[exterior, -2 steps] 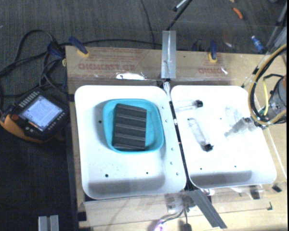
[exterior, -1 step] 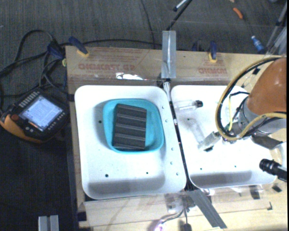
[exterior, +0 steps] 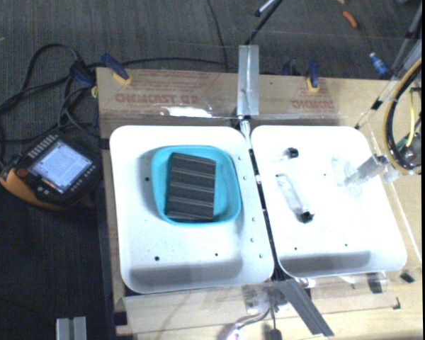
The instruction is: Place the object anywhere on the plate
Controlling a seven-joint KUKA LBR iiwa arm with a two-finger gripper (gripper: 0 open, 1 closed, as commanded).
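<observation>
A square blue plate (exterior: pixel 230 193) sits in the left white bin (exterior: pixel 134 246), a little back of its middle. A dark grey ribbed block (exterior: pixel 191 186) lies flat on the plate and covers most of its centre. It is slightly tilted to the right, with blue rim visible all round it. Nothing is touching the block.
The right white bin (exterior: pixel 340 250) holds a clear tube with a black end (exterior: pixel 292 195), a small black piece (exterior: pixel 292 152) and a clear plastic item (exterior: pixel 359 173). A metal post (exterior: pixel 248 76) stands behind the seam between the bins. Cables (exterior: pixel 404 137) hang at the right edge. A pendant (exterior: pixel 57 168) lies on the floor at the left.
</observation>
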